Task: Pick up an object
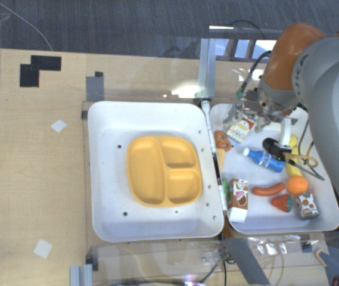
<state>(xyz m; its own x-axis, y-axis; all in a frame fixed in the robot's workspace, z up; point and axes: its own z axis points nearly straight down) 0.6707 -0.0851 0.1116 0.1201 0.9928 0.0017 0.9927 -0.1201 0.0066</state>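
- The gripper (246, 113) hangs low over the far part of the right bin (330, 219), below the arm's orange band.
- How far it is open cannot be told: its tip is a tangle of metal and cable seen from above.
- A small white packet with red and green print (239, 130) lies tilted just below the gripper in the view. It is very close to the tip, but whether they touch, or whether the packet is gripped, cannot be told.
- A brown pretzel-like piece (221, 140) sits just left of the packet, near the gripper and against the bin's left wall.
- A blue bottle (263, 159) lies on its side a little nearer the camera than the gripper, apart from it.
- Further from the gripper, along the bin's near side, are a juice carton (238, 198), a red sausage (268, 190), an orange (298, 185), a strawberry (281, 203) and a small printed box (307, 206).
- Well to the gripper's left, the left bin (106, 219) holds a yellow divided tray (163, 171).
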